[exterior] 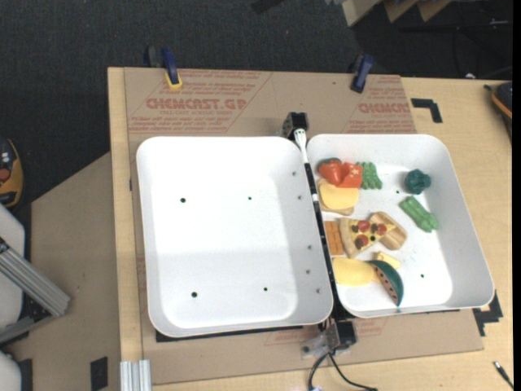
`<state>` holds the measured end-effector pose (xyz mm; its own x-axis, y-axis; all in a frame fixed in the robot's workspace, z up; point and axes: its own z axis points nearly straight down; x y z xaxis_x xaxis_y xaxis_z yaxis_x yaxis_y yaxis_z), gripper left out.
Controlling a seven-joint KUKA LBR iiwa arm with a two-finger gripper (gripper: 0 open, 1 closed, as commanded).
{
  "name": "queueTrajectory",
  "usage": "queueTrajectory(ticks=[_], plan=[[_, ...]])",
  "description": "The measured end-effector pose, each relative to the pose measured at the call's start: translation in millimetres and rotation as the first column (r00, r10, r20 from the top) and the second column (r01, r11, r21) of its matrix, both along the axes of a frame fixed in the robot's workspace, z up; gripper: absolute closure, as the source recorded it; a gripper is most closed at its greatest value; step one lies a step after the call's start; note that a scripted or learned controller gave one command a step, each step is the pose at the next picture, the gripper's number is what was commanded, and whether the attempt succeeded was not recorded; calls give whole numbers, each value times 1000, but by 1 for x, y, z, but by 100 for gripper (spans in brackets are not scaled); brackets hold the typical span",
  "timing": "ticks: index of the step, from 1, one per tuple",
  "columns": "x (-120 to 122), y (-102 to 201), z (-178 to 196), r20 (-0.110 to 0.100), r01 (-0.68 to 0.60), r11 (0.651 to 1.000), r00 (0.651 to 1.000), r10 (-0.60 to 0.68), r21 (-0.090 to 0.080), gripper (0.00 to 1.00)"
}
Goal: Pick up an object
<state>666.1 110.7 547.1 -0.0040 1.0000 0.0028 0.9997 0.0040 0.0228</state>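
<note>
Camera view looks down on the brown surface point(244, 96) with two white bins side by side; left bin point(163, 243) is next to the right bin point(456, 243), which has all the toy food bunched toward its left wall; red tomato thing point(338, 172), pizza slice point(374, 233), yellow piece point(353, 272), green pieces point(418, 213) further right; can't tell the tool's state from here, so no call on wide or narrow.

white bins point(220, 300) | red-orange toy point(338, 172) | dark green lump point(418, 181) | brown printed board point(203, 96)
</note>
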Motion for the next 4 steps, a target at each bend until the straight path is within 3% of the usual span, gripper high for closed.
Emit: queueTrajectory(ticks=[1, 2, 3, 4], plan=[[-19, 80, -126, -36, -4, 1000, 999, 4, -3, 100], [0, 94, -4, -7, 0, 1000, 1000, 0, 1, 100], [-15, 105, -218, -41, 5, 1000, 999, -5, -8, 100], [-23, 114, -49, -2, 1, 1000, 1000, -1, 4, 100]])
